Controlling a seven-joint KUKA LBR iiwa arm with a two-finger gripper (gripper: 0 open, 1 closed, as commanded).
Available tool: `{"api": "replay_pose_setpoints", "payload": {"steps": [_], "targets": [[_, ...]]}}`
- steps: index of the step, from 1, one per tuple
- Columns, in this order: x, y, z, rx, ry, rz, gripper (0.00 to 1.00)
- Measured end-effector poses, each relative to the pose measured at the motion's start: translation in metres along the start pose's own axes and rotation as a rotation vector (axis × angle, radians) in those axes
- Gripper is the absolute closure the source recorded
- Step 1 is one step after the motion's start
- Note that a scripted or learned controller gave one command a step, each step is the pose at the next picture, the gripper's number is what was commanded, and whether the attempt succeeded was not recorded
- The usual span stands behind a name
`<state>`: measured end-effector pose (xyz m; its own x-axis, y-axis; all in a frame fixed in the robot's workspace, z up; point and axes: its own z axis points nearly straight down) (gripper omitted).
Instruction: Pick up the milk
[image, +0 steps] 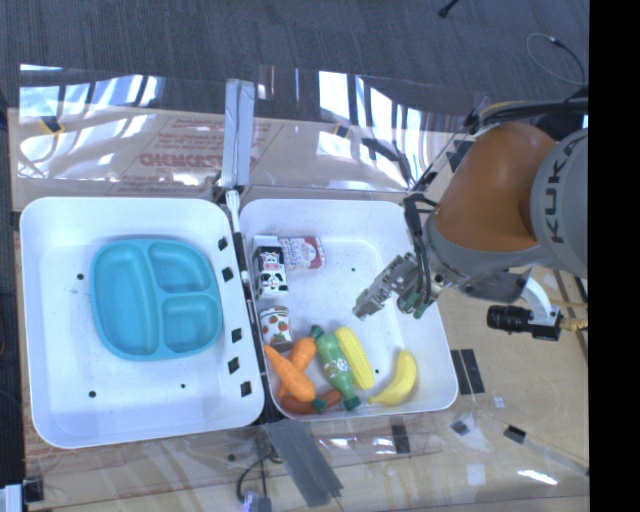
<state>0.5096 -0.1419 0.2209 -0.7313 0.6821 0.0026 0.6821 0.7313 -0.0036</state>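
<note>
The tool (385, 297) hangs over the right bin (425, 225), near its right wall, above bare white floor; whether it is apart or together I cannot tell, and nothing shows in its grip. The milk (270, 270), a small cow-print carton, lies well to its left, against the bin's left wall. Just beside it sits a red packet (302, 252), and below it a can (276, 325). Lower still crowd carrots (290, 370), a green bottle (336, 368), corn (354, 357) and a banana (397, 380). The left bin (50, 380) holds a blue tray (157, 297).
</note>
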Motion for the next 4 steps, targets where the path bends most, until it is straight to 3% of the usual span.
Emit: {"api": "replay_pose_setpoints", "payload": {"steps": [1,2,3,4], "targets": [[0.0,0.0,0.0,0.0,0.0,0.0,0.0],[-0.012,0.071,0.064,-0.001,0.0,0.07,0.0],[0.023,0.194,-0.013,-0.004,-0.003,0.085,0.0],[0.061,0.121,0.03,0.001,0.001,0.107,0.0]]}}
